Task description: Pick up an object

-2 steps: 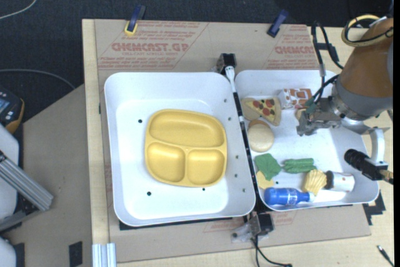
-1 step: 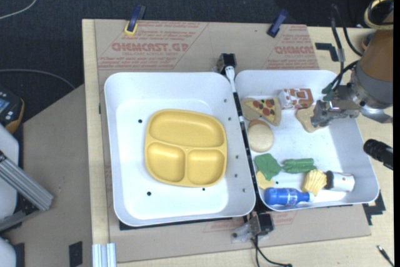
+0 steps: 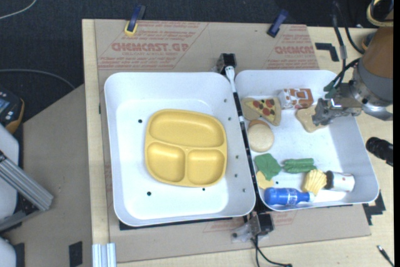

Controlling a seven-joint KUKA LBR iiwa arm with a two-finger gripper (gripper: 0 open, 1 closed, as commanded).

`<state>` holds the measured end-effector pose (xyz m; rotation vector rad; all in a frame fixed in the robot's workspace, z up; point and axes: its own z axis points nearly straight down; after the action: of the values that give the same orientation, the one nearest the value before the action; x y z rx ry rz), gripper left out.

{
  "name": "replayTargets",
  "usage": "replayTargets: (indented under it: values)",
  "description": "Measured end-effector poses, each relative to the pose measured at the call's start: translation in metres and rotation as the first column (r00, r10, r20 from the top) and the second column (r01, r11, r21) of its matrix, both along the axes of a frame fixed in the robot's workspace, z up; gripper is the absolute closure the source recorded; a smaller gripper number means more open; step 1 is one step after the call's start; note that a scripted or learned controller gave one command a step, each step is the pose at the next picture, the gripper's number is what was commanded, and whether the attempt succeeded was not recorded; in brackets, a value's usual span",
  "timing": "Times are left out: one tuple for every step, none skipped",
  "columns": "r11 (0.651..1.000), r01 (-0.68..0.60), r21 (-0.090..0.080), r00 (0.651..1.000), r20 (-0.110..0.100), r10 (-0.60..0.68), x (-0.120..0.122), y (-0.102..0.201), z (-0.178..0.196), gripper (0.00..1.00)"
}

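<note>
The right bin (image 3: 350, 153) holds toy foods: a pizza slice (image 3: 262, 108), a red-and-white block (image 3: 295, 97), a tan piece (image 3: 307, 119), a beige round bun (image 3: 260, 136), a green leafy piece (image 3: 267, 166), a green pickle (image 3: 298, 165), a yellow corn piece (image 3: 315, 182), a white cylinder (image 3: 342, 182) and a blue bottle (image 3: 284, 197). My gripper (image 3: 329, 110) hangs at the right bin's upper right, just right of the tan piece. The arm's grey wrist with the orange band (image 3: 377, 65) sits behind it.
The left bin (image 3: 125, 134) carries a yellow divided plate (image 3: 185, 147). A black clip (image 3: 226, 62) sits at the back where the bins meet. Blue clamps (image 3: 134, 19) (image 3: 277, 23) hold the cardboard base. Cables run near the arm at the right.
</note>
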<state>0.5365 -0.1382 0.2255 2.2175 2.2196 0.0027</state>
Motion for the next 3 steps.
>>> replayTargets:
  values:
    - [1.0,-0.006,0.003,1.0,0.0,0.006,0.007,0.059,0.007,1.0]
    - [1.0,0.001,0.003,1.0,-0.005,-0.001,-0.003,0.056,0.009,1.0]
    - [1.0,0.002,0.002,1.0,-0.007,-0.002,-0.007,0.05,-0.007,1.0]
